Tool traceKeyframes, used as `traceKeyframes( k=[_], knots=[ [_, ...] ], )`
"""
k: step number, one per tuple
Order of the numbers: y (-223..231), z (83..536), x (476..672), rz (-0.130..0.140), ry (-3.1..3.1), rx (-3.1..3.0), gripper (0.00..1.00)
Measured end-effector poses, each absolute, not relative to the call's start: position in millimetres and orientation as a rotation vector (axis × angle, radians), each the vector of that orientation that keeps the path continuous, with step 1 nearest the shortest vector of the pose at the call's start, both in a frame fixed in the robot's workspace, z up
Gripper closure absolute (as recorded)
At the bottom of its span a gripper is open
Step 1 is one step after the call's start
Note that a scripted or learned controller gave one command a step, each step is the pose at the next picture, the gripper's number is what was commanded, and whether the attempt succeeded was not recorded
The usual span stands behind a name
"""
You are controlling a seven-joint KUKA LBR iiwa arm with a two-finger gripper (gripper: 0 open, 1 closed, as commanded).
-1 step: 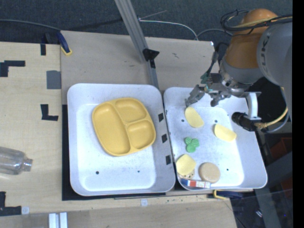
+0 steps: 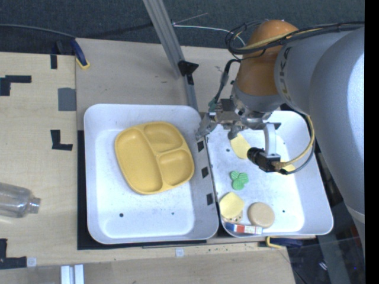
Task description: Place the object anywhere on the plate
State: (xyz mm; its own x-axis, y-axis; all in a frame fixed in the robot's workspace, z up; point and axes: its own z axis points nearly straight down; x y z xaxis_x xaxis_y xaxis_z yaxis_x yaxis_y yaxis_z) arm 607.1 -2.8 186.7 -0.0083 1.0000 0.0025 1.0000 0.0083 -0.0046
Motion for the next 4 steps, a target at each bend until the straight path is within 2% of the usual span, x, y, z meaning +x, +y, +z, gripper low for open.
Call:
traceKeyframes(
  k=[1,2,3,4],
  knots=[
    [-6.6,197.8,607.4,0.002,-2.224,-2.214,1.0],
    [30.7,187.6,567.4,0.007,-2.222,-2.215,1.0],
    [102.1,270.8,600.5,-0.013,-2.235,-2.213,1.0],
    [61.8,202.8,557.4,0.015,-2.214,-2.221,1.0]
  ],
)
